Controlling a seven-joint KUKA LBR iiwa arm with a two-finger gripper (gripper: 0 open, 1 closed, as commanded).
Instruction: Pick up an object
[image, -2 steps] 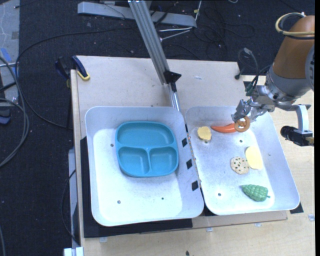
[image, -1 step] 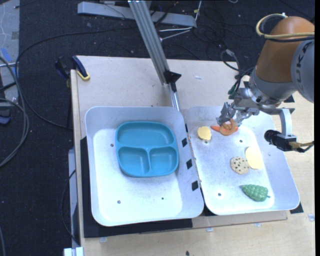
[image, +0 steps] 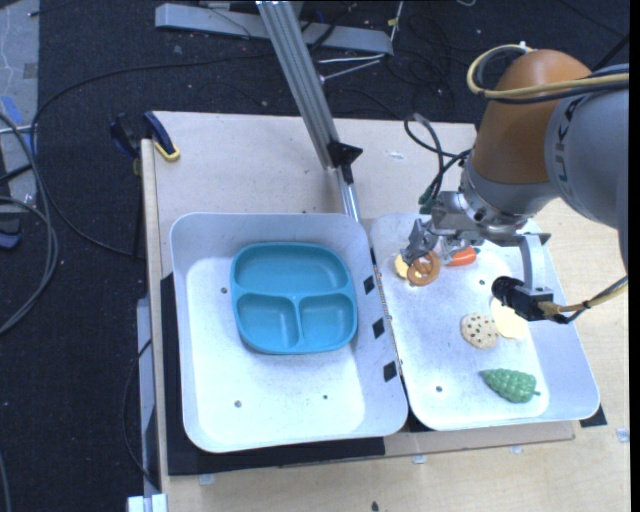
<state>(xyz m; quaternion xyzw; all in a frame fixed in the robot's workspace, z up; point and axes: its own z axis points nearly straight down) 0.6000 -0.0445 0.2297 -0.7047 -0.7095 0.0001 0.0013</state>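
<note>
1. While the grey KUKA arm with its orange band (image: 530, 110) reaches in from the right of the camera view, its two-finger gripper (image: 420, 255) hangs low over the far left corner of the right-hand shallow white bin (image: 570, 385).
2. Directly at the fingertips lies a small tan pretzel-shaped toy (image: 424, 270); the fingers stand close around its top edge, but whether they are clamped on it or merely touching cannot be told from this angle.
3. Just behind the pretzel, a short orange carrot-like piece (image: 461, 257) rests on the bin floor, partly under the wrist.
4. Nearer the middle of the same bin sit a round beige cookie with dark chips (image: 479, 330) and, touching its right side, a pale yellow rounded piece (image: 512, 325).
5. A green bumpy leaf-shaped toy (image: 510, 385) lies apart from them near the front right corner.
6. Beside this bin, the left-hand shallow white bin (image: 200, 400) carries a light blue plastic plate with three compartments (image: 295, 298), set towards its far side.
7. Both bins rest on a pale wooden bench (image: 240, 160).
</note>
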